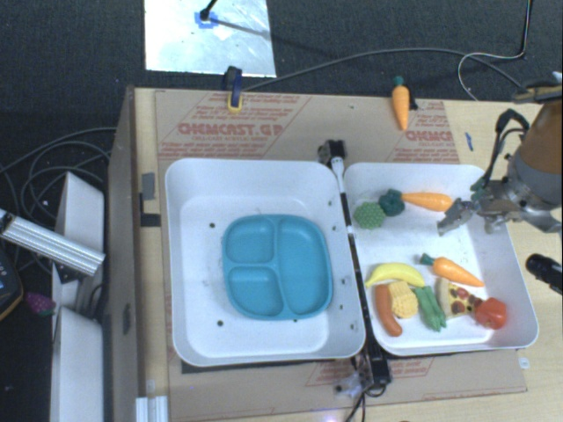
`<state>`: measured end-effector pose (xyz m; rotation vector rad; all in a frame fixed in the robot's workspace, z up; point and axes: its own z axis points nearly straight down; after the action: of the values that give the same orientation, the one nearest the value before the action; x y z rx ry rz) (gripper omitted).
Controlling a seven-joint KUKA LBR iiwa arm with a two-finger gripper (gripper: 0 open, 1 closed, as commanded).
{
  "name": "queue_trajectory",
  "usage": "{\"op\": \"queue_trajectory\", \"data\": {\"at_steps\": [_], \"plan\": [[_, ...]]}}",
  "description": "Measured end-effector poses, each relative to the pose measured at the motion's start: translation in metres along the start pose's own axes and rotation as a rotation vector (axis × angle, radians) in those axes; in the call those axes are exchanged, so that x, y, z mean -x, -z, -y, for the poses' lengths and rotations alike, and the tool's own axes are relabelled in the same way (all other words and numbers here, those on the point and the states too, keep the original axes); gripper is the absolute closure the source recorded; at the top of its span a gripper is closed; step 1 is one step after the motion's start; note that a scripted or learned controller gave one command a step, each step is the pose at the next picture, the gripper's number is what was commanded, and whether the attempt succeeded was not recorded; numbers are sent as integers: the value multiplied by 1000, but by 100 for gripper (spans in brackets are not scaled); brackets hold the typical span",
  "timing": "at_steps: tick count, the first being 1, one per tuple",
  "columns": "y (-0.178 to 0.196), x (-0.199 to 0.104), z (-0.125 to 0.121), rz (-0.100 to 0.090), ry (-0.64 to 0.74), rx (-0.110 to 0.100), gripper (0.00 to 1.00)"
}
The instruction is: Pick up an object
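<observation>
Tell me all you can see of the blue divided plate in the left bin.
The blue divided plate is a light blue, rounded-rectangle tray that looks like moulded plastic. Raised ridges split it into three compartments: two smaller ones on the left, one long one on the right. It lies flat, right side up, slightly rotated, near the middle of the left bin, resting on the bin floor. Nothing lies in it or touches it otherwise.

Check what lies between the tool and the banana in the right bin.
In the camera view, bare white bin floor lies between the tool and the banana. The lower carrot sits just right of that stretch.
</observation>
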<state>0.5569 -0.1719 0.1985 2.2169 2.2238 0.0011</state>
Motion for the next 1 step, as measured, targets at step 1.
{"op": "queue_trajectory", "data": {"at_steps": [1], "plan": [[-79, -32, -111, -1, 1, -2, 0]]}}
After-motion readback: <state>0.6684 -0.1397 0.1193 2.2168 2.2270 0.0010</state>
